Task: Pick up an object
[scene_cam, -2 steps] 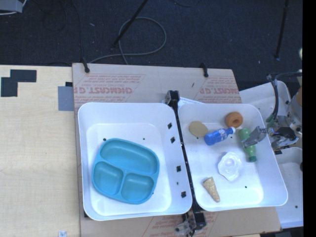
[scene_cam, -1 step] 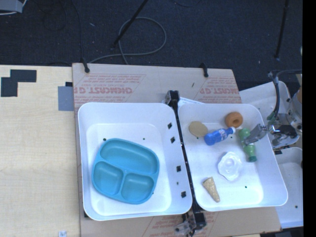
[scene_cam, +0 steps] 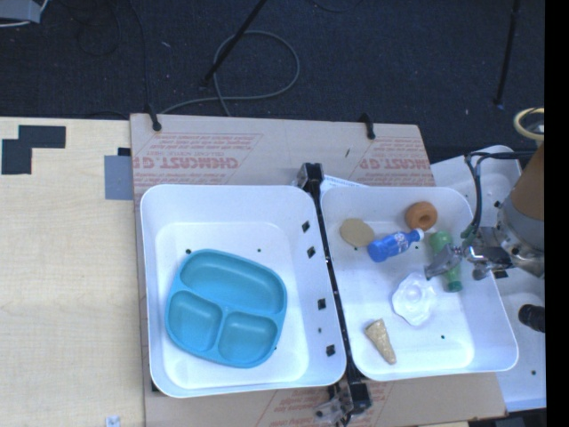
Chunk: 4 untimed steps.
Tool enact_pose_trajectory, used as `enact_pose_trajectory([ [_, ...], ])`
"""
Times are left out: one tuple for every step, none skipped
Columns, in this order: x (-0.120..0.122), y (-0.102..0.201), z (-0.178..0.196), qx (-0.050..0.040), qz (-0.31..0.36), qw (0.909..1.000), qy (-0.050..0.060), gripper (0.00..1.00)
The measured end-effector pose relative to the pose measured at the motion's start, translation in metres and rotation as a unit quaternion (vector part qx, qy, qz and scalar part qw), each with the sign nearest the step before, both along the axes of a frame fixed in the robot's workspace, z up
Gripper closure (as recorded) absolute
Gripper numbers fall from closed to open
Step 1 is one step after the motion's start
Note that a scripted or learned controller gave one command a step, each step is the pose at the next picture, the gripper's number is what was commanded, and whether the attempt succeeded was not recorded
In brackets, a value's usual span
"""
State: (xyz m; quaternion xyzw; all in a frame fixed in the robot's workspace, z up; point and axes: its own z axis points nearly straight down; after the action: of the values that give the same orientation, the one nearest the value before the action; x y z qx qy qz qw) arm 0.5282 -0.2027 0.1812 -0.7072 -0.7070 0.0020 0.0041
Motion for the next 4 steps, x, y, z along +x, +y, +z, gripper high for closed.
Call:
enact_pose_trajectory([
  [0.004, 0.006, -0.046, 0.0001, 0.000, 1.0000, -0.001, 0.00],
  [0.006, 0.008, -0.092, 0.0003, 0.000, 1.0000, -0.005, 0.00],
  [0.007, 0.006, -0.080, 0.0003, -0.002, 1.0000, -0.006, 1.00],
  [0.012, 0.012, -0.019, -0.0018, 0.001, 1.0000, -0.006, 1.00],
])
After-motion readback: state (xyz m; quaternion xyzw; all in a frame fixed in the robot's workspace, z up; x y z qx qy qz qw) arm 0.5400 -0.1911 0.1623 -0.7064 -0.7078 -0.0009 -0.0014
